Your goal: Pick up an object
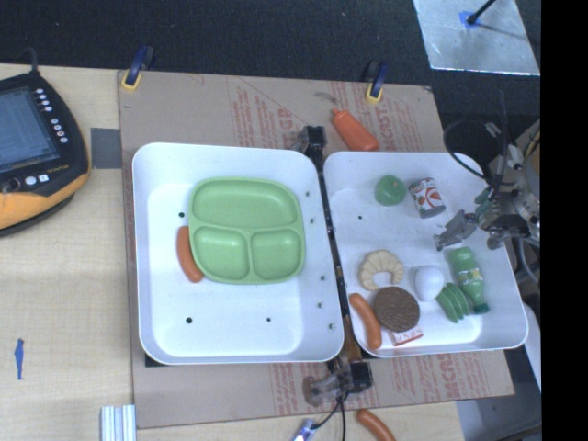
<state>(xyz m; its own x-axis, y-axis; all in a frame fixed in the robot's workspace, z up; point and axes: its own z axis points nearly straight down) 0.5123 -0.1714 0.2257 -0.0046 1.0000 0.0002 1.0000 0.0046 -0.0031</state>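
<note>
I log the hand (pixel 469 228) at the frame's right edge, over the right shallow white bin (pixel 354 177); fingers spread, gripping nothing. Just below it: green plastic bottle (pixel 467 272). Upper middle of that bin: round green ball (pixel 390 189), small red-and-white can (pixel 425 197).

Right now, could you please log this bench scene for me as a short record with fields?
left bin: green divided plate, one sausage at the plate's left edge
right bin: green ball, small can, croissant, white egg, brown cookie, sausage, green bottle, leafy green piece
outside bins: carrot behind, another sausage in front
gripper: over right bin's right side, above the green bottle, holding nothing visible
bench left: teach pendant
</note>
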